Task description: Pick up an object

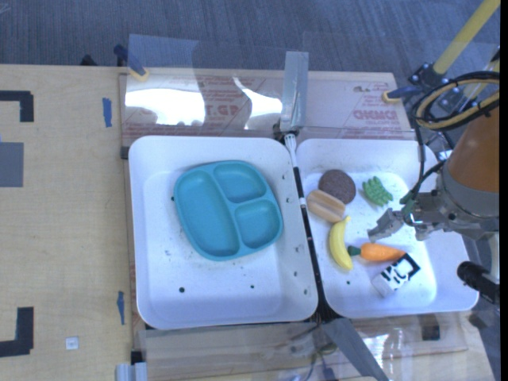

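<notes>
Five toys lie in the right bin (444, 292), the carrot (381, 252) just below the jaws (387, 224), whose opening I cannot tell and which grip nothing visible, so I would centre over it before descending; red print on the cardboard (373, 113) is unreadable.

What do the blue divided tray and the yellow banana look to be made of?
Blue three-compartment tray: likely moulded plastic, matte, uniform colour with soft rounded ridges. Yellow banana: probably a plastic toy, smooth and evenly coloured, with a slight sheen.
</notes>
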### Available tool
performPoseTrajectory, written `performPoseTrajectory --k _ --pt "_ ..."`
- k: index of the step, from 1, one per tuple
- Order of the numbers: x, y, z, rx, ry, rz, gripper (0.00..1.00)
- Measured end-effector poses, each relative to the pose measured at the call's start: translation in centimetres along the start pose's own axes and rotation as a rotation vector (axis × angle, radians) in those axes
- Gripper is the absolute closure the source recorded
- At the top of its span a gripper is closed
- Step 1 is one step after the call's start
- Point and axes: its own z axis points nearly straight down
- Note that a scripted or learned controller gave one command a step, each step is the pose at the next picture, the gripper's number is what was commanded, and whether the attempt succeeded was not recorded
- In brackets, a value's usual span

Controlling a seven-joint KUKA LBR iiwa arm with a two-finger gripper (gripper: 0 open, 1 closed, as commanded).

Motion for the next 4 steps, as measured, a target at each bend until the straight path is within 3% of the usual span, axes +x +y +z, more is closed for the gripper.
performPoseTrajectory --k 1,2,3,4 --pt "-2.4 0.1 8.7 -0.023 -0.006 -0.022 0.0" --pt "-3.6 -0.3 12.1 -0.012 -0.004 0.092 0.0" --pt "-3.5 -0.2 10.9 -0.016 -0.004 0.094 1.0" --pt "-1.4 8.1 12.0 -0.012 -0.005 -0.19 1.0"
